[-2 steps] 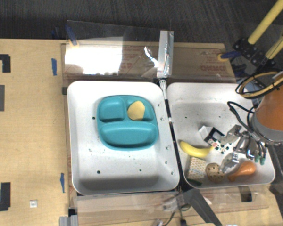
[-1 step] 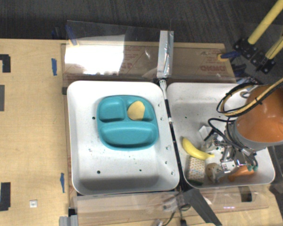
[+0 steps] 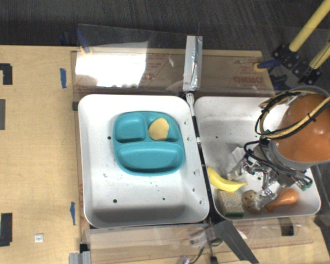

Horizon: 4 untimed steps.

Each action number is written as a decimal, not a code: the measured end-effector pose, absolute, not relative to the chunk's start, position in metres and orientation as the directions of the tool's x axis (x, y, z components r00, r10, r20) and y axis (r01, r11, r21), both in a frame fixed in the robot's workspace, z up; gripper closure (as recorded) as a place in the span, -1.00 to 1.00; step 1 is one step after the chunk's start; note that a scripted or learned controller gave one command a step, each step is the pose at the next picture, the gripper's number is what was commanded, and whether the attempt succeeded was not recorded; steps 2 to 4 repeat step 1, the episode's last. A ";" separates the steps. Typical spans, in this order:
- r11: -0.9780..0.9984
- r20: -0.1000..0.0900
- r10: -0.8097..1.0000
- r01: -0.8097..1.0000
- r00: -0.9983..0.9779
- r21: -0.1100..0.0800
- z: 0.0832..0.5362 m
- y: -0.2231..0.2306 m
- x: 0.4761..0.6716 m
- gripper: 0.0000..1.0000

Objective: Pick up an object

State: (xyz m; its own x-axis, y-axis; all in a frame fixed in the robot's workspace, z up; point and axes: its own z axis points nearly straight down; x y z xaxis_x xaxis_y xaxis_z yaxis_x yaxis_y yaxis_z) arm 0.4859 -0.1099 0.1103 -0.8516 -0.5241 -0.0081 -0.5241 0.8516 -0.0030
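Your pincer [image 3: 268,187] hangs low in the right bin [image 3: 220,114], above a brown lump [image 3: 248,201] and a carrot [image 3: 283,198], with a banana [image 3: 224,181] just left. Whether it grips anything, you cannot tell. Centre over one item before closing.

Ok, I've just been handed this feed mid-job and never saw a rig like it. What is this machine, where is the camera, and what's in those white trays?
One fixed camera looks down at a slant. The grey robot arm with an orange band reaches in from the picture's right; its two-finger gripper hangs low in the right white bin, over a yellow banana, an orange carrot-like piece and a brown speckled lump. I cannot see anything between its fingers. The left white bin holds a teal divided plastic tray with a yellow lemon-like ball in its upper right compartment.
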 end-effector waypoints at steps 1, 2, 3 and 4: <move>0.570 -0.007 -0.822 -0.822 -0.570 -0.008 0.088 -0.166 0.532 -1.00; 0.570 -0.007 -0.822 -0.822 -0.570 -0.008 0.088 -0.166 0.532 -1.00; 0.570 -0.007 -0.822 -0.822 -0.570 -0.008 0.088 -0.166 0.532 -1.00; 0.570 -0.007 -0.822 -0.822 -0.570 -0.008 0.088 -0.166 0.532 -1.00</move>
